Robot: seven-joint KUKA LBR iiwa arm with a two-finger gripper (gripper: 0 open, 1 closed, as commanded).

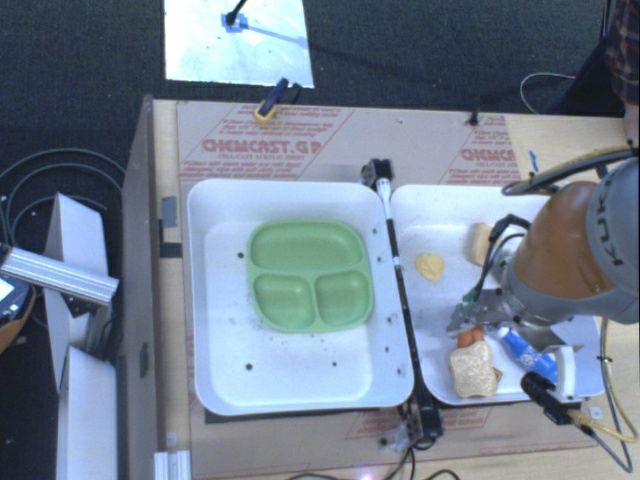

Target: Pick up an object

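Tool (472,315) low in right bin (440,383), just above orange piece (470,338) and beige bread-like lump (474,370); finger state cannot be told. Blue tube (524,352) beside them, crowding approach. Yellow piece (430,266) apart, easier target. Green divided tray (308,274) fills left bin (220,368) on worktop (300,133).

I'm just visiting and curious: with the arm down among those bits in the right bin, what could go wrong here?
The gripper sits low over a tight cluster: an orange piece, a bread-like chunk and a blue item. It might catch two at once or nudge them apart. The yellow piece lies apart and looks easier.
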